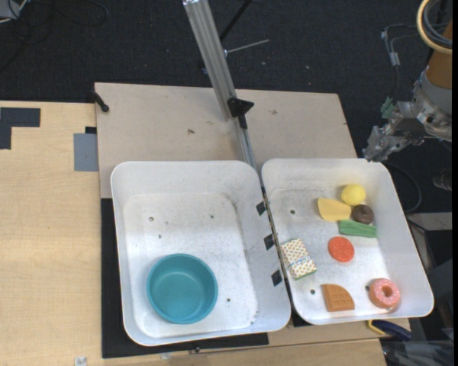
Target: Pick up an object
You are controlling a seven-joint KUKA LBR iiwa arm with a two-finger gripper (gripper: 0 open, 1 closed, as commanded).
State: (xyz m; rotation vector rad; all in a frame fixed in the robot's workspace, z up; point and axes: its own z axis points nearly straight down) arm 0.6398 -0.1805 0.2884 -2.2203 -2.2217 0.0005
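Nearest in the right bin (416, 244), along its front edge: a pink doughnut (384, 293) in the right corner, a brown toast slice (337, 297) just to its left, apart from it. A little further back, a small patterned box (298, 258) close to the left wall, lying at a tilt, and a red disc (341, 249) near the middle. Behind those, a tight cluster toward the far right side: a green bar (357, 229) lying flat, a dark brown ball (362, 214) touching its far edge, a yellow wedge (333, 209) just to the left, and a yellow ball (353, 194) furthest back, touching or nearly touching the wedge. In the left bin (116, 204), a teal bowl (182, 288) upright in the front half, mouth up. Beyond both bins, a bare board (160, 124) with a slanted metal rail (212, 56) rising from the gap between them. Furthest off, at the right, the gripper (382, 139) – hanging just outside the right bin's far right corner, not over the toys, holding nothing visible. Too dark and small to tell whether open or closed. Closest to it, the yellow ball – still well apart, inside the bin wall, nearer the camera and to the left of the gripper.
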